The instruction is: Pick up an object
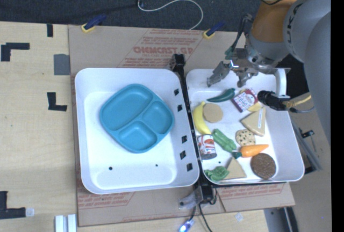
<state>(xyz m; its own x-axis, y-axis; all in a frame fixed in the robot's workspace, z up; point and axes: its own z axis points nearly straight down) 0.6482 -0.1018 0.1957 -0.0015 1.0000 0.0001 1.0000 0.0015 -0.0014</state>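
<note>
Pincer (pixel 230 76) spread above right bin (pixel 285 169) of toy food; blue plate (pixel 136 117) in left bin (pixel 91 172).

Right white bin (pixel 285 134) holds a scatter of toy food. A dark green curved pepper (pixel 221 96) is laid at the far end, with a red-and-white packet (pixel 244 100) just to its right. A yellow banana (pixel 200 118) is set along the left wall, a round tan cookie (pixel 213 113) touching it. A pale cheese wedge (pixel 255 122) is placed to the right. Near the middle a green pod (pixel 224 140), a speckled cracker (pixel 245 137) and an orange carrot (pixel 252 150) are seen. A small red-labelled can (pixel 207 146) is tilted at the left wall. At the near end a brown round patty (pixel 263 165), a tan triangular wedge (pixel 235 168) and a green leafy piece (pixel 216 173) are found.
</note>
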